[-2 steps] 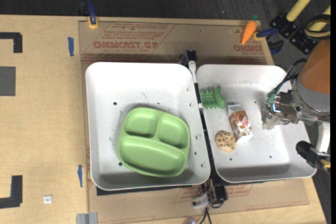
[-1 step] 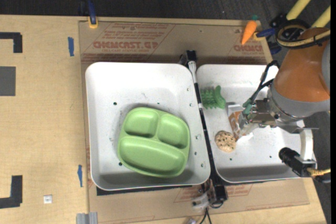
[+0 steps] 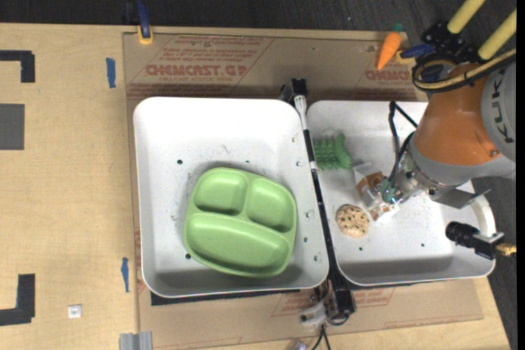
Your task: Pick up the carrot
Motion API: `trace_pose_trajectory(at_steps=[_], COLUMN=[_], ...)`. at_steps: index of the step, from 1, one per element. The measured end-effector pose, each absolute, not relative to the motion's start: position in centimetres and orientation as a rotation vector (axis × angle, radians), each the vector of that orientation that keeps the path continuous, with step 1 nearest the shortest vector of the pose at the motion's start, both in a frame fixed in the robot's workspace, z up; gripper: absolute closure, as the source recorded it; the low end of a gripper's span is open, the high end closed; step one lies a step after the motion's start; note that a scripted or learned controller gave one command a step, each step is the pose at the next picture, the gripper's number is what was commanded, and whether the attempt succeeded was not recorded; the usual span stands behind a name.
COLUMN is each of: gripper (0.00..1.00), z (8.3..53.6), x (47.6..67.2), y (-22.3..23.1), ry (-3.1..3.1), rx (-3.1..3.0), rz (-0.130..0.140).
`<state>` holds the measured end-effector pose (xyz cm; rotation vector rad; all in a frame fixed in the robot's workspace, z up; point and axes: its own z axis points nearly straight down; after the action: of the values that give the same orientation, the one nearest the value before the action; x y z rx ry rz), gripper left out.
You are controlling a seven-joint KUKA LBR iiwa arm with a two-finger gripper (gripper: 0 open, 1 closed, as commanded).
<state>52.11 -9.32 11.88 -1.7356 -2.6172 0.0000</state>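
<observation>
In the left bin (image 3: pixel 156 176) lay a green divided plate (image 3: pixel 241 220). In the right bin (image 3: pixel 426 258) sat a green toy (image 3: pixel 331 152) and a cookie (image 3: pixel 353 220), near the gripper (image 3: pixel 384 194); its jaw state could not be told. The carrot (image 3: pixel 389 50) rested outside the bins, on the cardboard behind the right one.

The carrot (image 3: pixel 389 50) is a small orange piece with a green tuft at its top end, tapering toward its lower tip. It lies outside both bins, on the brown board (image 3: pixel 205 65) that covers the bench, just beyond the far rim of the right bin (image 3: pixel 361 112). It sits tilted, leafy end pointing up and slightly right in the camera view, narrow end down-left. It seems to lie flat on the board, though its small size makes that hard to confirm.
</observation>
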Motion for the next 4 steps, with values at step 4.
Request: trace_pose_trajectory(at_steps=[4], gripper=[1.0], z=[13.0], x=[53.0], y=[-22.0], ry=[-3.012], rx=[-0.93], rz=[-0.003])
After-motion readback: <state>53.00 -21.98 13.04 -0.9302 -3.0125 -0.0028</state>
